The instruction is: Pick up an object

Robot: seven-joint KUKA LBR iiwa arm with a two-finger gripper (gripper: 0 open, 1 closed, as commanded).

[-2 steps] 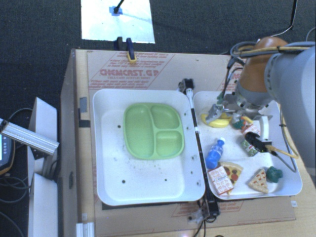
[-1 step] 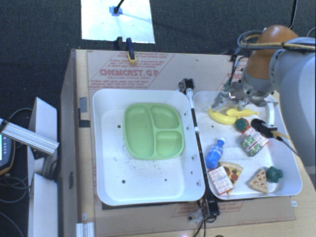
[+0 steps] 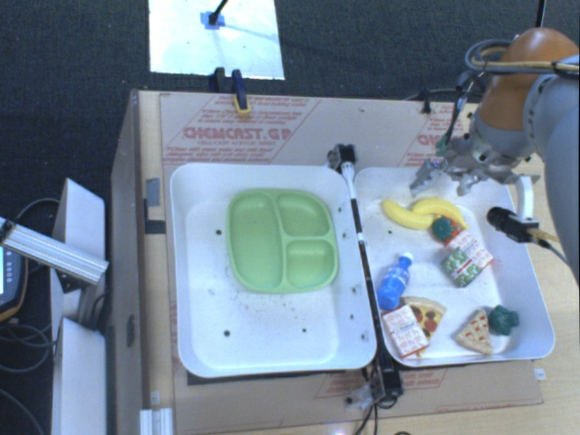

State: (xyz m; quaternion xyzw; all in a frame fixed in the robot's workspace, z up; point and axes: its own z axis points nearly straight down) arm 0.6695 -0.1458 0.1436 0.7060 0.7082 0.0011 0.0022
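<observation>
Hovering at upper right with its fingers spread and empty, the gripper (image 3: pixel 446 176) sits above the banana (image 3: pixel 419 212), whose curved skin, I judge, could slip sideways during closing.

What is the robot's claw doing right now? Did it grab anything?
Gripper: open, holding nothing, up above the banana at the back of the right bin.

Pale green divided plate (image 3: pixel 281 241), yellow banana (image 3: pixel 422 213), blue bottle (image 3: pixel 393 283), white bins (image 3: pixel 208 343), possibly red-and-green printed carton (image 3: pixel 466 259)
</observation>
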